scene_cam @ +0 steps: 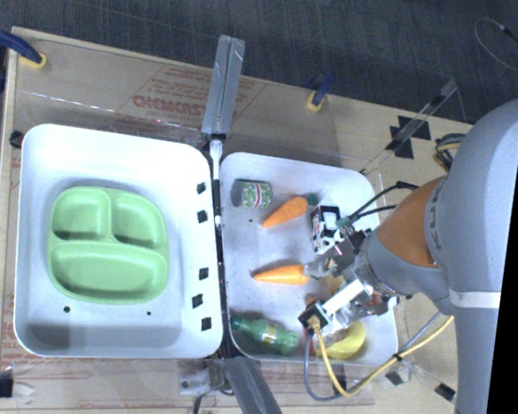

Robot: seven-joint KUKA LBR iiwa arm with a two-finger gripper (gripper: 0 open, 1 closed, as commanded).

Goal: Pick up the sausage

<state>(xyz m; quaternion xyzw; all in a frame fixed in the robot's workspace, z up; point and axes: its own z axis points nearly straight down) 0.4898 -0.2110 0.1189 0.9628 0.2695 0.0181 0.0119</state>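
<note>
Hovering low in the right bin (pixel 287 170): gripper (pixel 330 258), too cluttered with cables to tell how open or whether holding anything. Tucked just beneath it, mostly hidden, a small brownish sliver, seemingly the sausage (pixel 333 279). Just left, touching that sliver, a carrot (pixel 281 272); just below, a banana (pixel 347 342).

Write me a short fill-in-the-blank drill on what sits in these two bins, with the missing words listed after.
1. The green divided tray lies in the ____ bin.
2. The right bin holds ____ carrots, one near the small can and another lower down.
3. The bottle lying along the right bin's near edge is ____ in colour.
4. The banana lies beside the arm's tool, in the ____ bin.

Missing words: left; two; green; right
</note>
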